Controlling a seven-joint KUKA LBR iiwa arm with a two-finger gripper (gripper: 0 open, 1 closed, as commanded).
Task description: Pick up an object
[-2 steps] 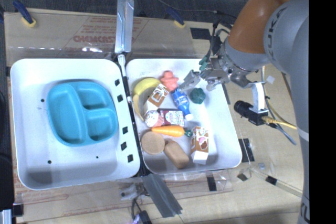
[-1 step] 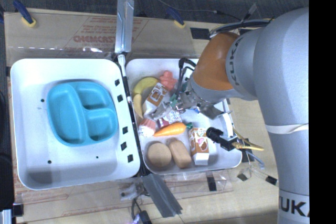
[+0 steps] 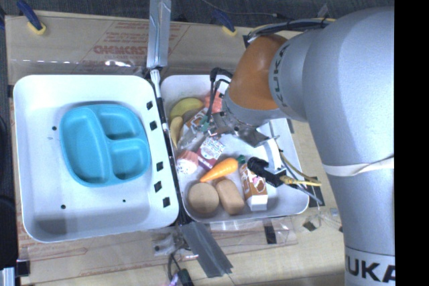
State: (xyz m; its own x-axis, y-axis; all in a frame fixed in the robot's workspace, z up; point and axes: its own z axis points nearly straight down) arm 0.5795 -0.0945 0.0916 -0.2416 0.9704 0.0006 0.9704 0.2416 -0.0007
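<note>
In the right bin (image 3: 292,205), amid crowded banana (image 3: 186,107), carrot (image 3: 219,169), potatoes (image 3: 216,197) and carton (image 3: 253,187), under a gripper (image 3: 213,118) with finger state impossible to tell: risk of snagging wrappers (image 3: 203,137) or closing on nothing.

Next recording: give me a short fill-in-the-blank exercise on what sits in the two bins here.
1. The blue divided tray lies in the ____ bin of the camera view.
2. The carrot in the right bin is coloured ____.
3. The yellow banana lies nearer the ____ edge of the picture than the carrot.

Missing words: left; orange; top
</note>
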